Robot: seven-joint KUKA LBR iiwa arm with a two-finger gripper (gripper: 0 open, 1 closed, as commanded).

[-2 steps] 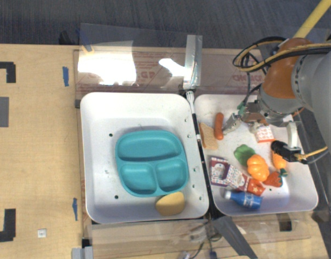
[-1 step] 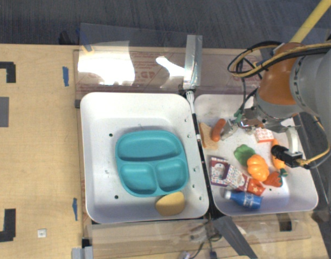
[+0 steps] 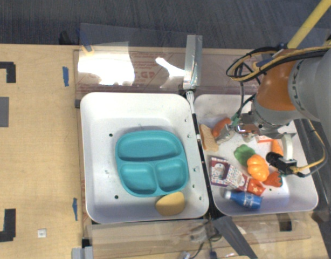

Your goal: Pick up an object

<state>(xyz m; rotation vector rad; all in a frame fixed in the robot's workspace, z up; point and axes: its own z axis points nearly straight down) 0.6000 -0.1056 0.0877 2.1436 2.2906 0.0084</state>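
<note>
My gripper (image 3: 230,132) is low in the upper left part of the right bin (image 3: 303,198), under the grey arm with its orange band (image 3: 276,93). Its tip is right by a red-orange piece (image 3: 221,125) and a tan bread slice (image 3: 208,137); contact with either is unclear. Below it lie a green item (image 3: 243,154), an orange pepper (image 3: 257,166), a red item (image 3: 274,179), a purple-and-white packet (image 3: 221,171), a red packet (image 3: 253,187) and a blue bottle (image 3: 244,199). An orange carrot-like piece (image 3: 277,145) lies beside the arm.
The left bin (image 3: 95,117) holds a teal divided plate (image 3: 150,162) and a yellow rounded item (image 3: 170,203) at its front edge. A clear panel (image 3: 128,66) and a metal post (image 3: 192,61) stand behind the bins. Cables (image 3: 246,63) loop above the wrist.
</note>
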